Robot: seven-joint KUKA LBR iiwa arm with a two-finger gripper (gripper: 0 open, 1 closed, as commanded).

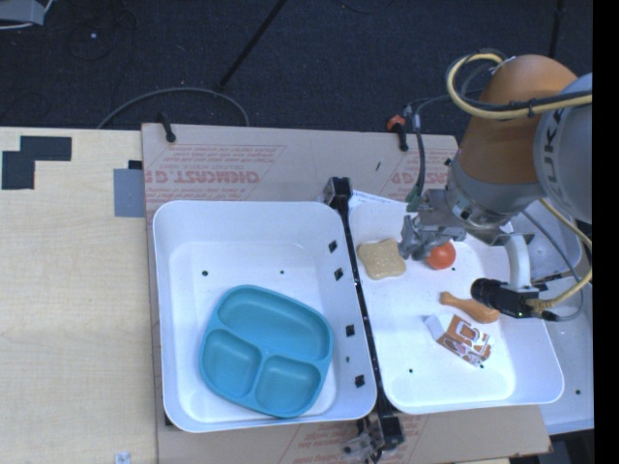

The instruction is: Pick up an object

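Note:
My gripper (418, 243) hangs low over the far part of the right bin (484, 394). Just to its left lies a tan slice of bread (381, 258). A small red-orange ball like a tomato (442, 254) sits right beside the gripper on its right. Nearer the front lie an orange-brown drumstick-shaped piece (467, 306) and a small printed packet (464, 339). Nothing shows between the fingers.
The left bin (179, 259) holds a blue divided plate (265, 349). A black divider bar (353, 298) runs between the two bins. Cardboard lies under both bins, and the wooden bench stretches to the left.

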